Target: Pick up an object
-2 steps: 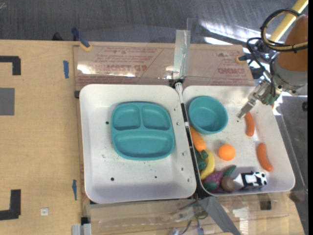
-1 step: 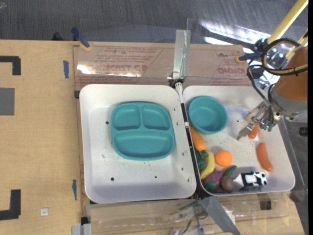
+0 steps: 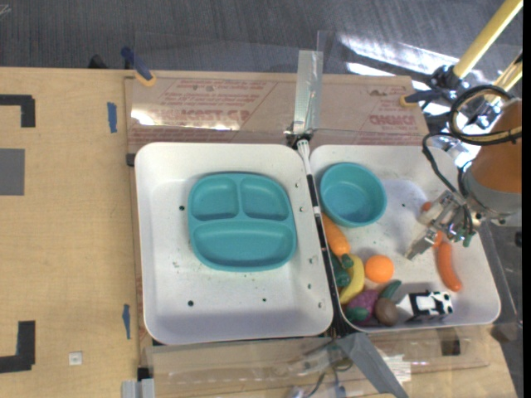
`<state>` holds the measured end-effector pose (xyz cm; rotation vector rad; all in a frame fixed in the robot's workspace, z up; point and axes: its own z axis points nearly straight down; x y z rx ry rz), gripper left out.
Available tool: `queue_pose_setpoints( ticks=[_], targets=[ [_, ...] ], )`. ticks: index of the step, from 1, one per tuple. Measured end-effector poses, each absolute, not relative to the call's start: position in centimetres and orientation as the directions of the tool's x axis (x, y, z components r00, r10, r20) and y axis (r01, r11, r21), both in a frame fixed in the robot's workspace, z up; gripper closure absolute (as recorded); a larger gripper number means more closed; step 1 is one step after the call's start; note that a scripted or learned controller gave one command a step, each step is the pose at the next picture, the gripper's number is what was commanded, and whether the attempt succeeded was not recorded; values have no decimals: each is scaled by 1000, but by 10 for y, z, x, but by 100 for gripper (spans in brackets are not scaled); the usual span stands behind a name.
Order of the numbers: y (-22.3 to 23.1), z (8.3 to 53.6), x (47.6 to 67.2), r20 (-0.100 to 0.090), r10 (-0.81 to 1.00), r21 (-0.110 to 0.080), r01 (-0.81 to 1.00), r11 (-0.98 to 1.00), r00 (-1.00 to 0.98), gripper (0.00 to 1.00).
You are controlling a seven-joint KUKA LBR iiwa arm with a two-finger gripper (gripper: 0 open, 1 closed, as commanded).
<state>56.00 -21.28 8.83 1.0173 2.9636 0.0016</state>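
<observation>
My gripper (image 3: pixel 438 240) hangs over the right side of the right bin (image 3: pixel 406 181), open, with its fingers spread and nothing between them. Just below and to its right lies an orange-red carrot-shaped toy (image 3: pixel 448 266), close to one fingertip. Toy food is piled along the bin's left and front: an orange carrot (image 3: pixel 334 237), an orange ball (image 3: pixel 379 269), a yellow banana (image 3: pixel 353 283), purple grapes (image 3: pixel 361 306) and a brown piece (image 3: pixel 387 308). A black-and-white cow toy (image 3: pixel 432 303) lies at the front.
A teal bowl (image 3: pixel 353 193) stands at the back left of the right bin. A teal divided plate (image 3: pixel 242 220) lies in the left bin (image 3: pixel 158 247). The ridge between the bins runs just left of the food pile.
</observation>
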Motion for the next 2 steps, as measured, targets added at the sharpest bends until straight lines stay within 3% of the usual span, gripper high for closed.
queue_pose_setpoints(
  ticks=[1,2],
  targets=[
    [-198,89,510,-9,662,4,662,750,-750,0],
    [-183,89,499,-13,713,6,713,701,-701,0]
  ],
)
